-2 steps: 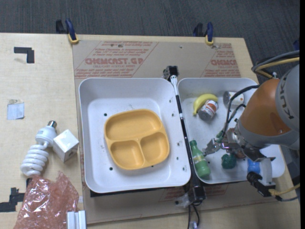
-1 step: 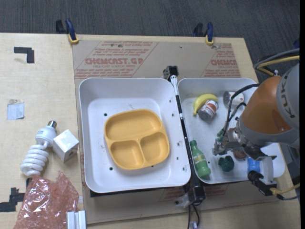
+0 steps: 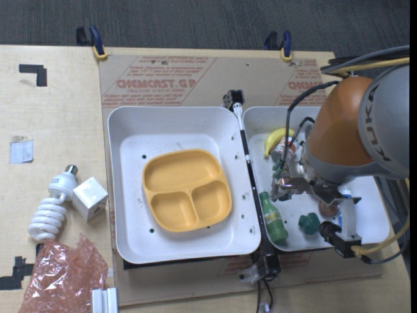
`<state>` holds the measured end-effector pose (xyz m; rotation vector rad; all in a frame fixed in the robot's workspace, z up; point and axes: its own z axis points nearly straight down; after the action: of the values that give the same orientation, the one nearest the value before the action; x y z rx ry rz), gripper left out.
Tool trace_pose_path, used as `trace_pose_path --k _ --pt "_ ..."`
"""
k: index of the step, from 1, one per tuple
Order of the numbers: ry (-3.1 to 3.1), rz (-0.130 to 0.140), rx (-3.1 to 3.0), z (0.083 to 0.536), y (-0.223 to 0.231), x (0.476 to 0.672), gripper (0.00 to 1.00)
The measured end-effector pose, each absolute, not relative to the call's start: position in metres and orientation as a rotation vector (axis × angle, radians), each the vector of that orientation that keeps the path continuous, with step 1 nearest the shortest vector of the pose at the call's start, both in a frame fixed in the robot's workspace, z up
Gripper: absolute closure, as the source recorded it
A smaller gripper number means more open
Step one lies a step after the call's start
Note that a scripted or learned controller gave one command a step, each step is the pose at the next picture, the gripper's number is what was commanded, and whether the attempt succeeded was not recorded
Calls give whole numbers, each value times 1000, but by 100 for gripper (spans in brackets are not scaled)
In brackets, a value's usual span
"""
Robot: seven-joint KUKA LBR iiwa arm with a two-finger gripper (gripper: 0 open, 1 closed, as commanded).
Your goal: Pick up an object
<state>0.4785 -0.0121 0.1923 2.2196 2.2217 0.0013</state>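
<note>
My gripper (image 3: pixel 284 178) hangs low over the left part of the right bin (image 3: pixel 373 222), under the orange-banded wrist (image 3: pixel 339 126). The arm hides much of what lies beneath it. A yellow banana (image 3: pixel 276 139) rests at the bin's back left, just behind the gripper. A green bottle (image 3: pixel 273 219) lies along the bin's left wall, in front of the gripper. A small dark green object (image 3: pixel 309 223) sits near the front wall. Nothing can be seen held.
The left bin (image 3: pixel 124 175) holds a yellow divided plate (image 3: pixel 187 189). On the bench to the left lie a spiral light bulb (image 3: pixel 51 208), a white cube (image 3: pixel 90 197) and a crumpled reddish plastic bag (image 3: pixel 62 276).
</note>
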Motion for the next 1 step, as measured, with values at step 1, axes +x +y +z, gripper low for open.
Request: trace_pose_path --k 1 --pt "2223 1 2218 192 -12 478 0"
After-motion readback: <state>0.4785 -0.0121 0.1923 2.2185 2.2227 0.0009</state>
